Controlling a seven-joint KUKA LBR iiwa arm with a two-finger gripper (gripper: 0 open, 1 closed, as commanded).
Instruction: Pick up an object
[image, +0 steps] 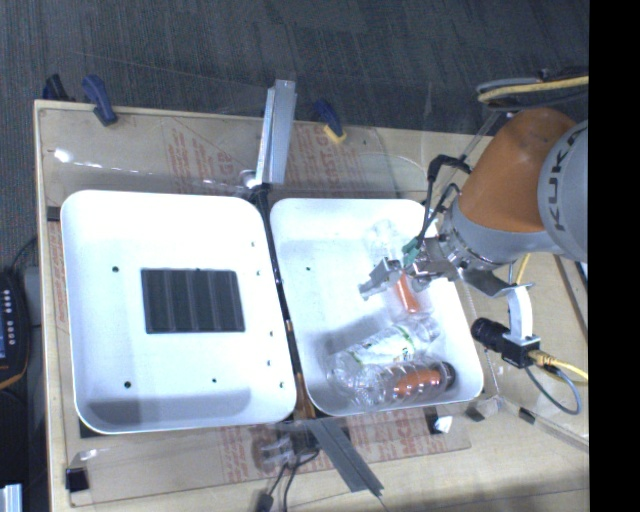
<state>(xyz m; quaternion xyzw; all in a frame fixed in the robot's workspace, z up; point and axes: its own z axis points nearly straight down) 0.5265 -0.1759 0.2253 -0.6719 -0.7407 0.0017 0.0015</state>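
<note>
End effector: two-finger unit, grey metal, positioned over the upper middle of the right bin, pointing toward the bin's interior; whether its fingers are apart or together cannot be told at this resolution, and nothing can be confirmed between them. Orange item: small, elongated, lying just beside and below the end effector, touching or nearly touching it; contact cannot be settled. Clear plastic item: crumpled and transparent, near the bin's upper wall, just above the end effector. Arm: grey body with an orange band above the wrist, entering from the right and overhanging the right bin's right rim; cables run along its wrist. Clutter in lower part of right bin: a clear bottle with a brown-orange body and dark cap lying on its side near the lower right corner; a white-and-green wrapped item just above it; further transparent pieces heaped against these, outlines indistinct. Left bin: shallow, white, side by side with the right bin, bearing a dark ribbed rectangular panel at its centre. Desk: pale board with red print, carrying both bins; blue clamps along its far edge; a grey metal bar standing at the junction of the bins.
</note>
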